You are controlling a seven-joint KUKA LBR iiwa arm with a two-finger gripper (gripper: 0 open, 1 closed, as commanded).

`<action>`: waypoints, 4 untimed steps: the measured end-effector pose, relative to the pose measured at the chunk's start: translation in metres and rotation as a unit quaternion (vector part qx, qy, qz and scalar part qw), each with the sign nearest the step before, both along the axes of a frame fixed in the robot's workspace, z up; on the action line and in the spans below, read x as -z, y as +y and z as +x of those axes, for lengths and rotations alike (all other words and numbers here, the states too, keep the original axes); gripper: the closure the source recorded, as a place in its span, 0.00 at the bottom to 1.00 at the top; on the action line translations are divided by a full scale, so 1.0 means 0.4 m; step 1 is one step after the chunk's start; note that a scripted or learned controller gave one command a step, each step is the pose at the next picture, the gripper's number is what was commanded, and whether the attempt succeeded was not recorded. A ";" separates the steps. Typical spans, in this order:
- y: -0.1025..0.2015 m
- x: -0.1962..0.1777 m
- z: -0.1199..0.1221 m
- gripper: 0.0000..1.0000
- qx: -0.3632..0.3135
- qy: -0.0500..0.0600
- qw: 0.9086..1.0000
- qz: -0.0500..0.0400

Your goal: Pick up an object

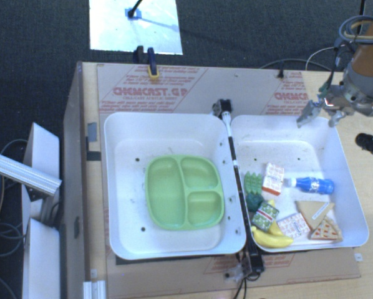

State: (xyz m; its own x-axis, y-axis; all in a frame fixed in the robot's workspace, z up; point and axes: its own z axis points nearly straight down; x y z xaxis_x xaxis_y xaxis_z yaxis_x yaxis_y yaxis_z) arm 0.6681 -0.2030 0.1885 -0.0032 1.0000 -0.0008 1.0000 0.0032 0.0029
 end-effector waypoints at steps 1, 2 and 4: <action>-0.008 -0.096 0.004 0.00 -0.001 -0.001 1.000 0.000; -0.009 0.217 -0.191 0.00 0.001 0.002 1.000 0.001; 0.087 -0.017 -0.343 0.00 0.001 0.002 1.000 0.001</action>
State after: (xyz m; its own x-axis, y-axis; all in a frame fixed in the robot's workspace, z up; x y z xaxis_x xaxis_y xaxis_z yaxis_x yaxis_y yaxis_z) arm 0.5310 -0.1684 0.1954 -0.0014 1.0000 0.0003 1.0000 0.0014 -0.0004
